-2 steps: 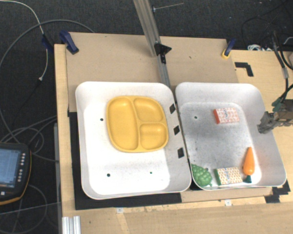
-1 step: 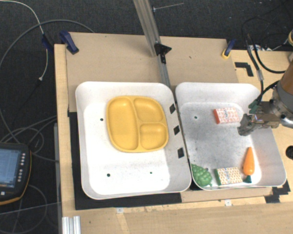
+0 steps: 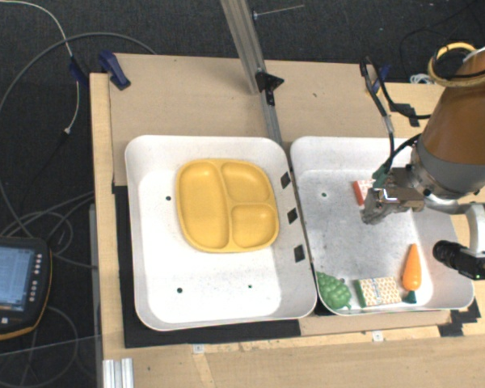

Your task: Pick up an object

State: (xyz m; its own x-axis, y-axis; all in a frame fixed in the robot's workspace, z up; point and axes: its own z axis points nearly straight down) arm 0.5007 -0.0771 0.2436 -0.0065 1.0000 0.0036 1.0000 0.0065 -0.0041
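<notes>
My gripper [image 3: 377, 209] hangs low over the right bin [image 3: 339, 241], in its upper right part. A small red object [image 3: 360, 191] lies just to its left, partly hidden by the gripper body. An orange carrot [image 3: 411, 269] lies near the bin's lower right corner. Along the front edge rest a green bunch of grapes [image 3: 334, 291] and a flat checkered piece [image 3: 378, 291]. None of these sits between the fingers.
The left bin [image 3: 153, 241] holds a yellow divided plate [image 3: 226, 204]. A metal pole [image 3: 241, 23] slants up from between the bins. Black clips [image 3: 291, 214] line the divide. Cables and a blue clamp [image 3: 113, 69] lie at the bench's back edge.
</notes>
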